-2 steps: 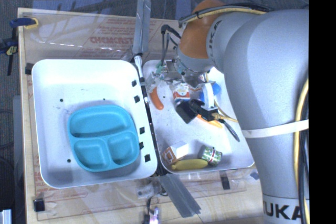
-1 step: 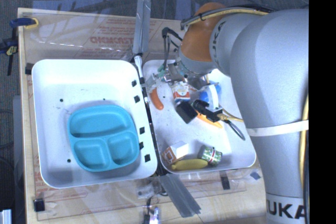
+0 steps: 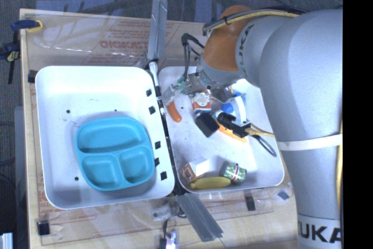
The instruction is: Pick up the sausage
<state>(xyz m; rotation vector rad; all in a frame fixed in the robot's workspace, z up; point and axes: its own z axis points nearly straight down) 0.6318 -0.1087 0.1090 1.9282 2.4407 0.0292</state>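
You are looking at the sausage [image 3: 173,112]: short, orange-red, lying slantwise on the floor of the right bin [image 3: 198,146], close beside its left wall and touching nothing else. Bare floor is showing on its near side, running down to a small box [image 3: 192,170] and a banana [image 3: 211,182] at the near rim. The gripper [image 3: 189,87] is hanging just beyond the sausage. The wrist is covering it, so you cannot tell how wide it is standing or whether it is carrying anything. The arm is hiding the bin's right side.

The sausage [image 3: 173,112] lies at the left wall of the right bin [image 3: 189,147], just beside the hand [image 3: 190,88].
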